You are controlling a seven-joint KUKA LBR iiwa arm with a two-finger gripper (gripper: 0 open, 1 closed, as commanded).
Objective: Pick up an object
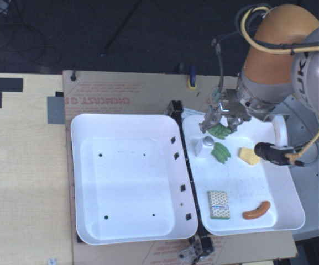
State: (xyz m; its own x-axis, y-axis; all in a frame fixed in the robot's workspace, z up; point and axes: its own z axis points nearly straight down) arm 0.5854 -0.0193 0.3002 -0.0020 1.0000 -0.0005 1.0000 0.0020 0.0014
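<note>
1. Green toy (219,130) sits at the top of the right bin (283,195), between the fingers of the end effector (219,122).
2. I cannot tell if the fingers squeeze it.
3. Another green piece (221,152) lies just below, with a small white cup (205,146) beside it.
4. A yellow block (249,156), a checked box (219,204) and a sausage (256,210) lie in the same bin.
5. The left bin (127,178) sits next to it on the table (21,170).

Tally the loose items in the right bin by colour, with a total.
Green: 2, a green vegetable toy at the gripper and a green vegetable toy below it
White: 1, small cup
Yellow: 1, corn piece
Orange-red: 1, sausage
Patterned: 1, small box
Total: 6
</note>
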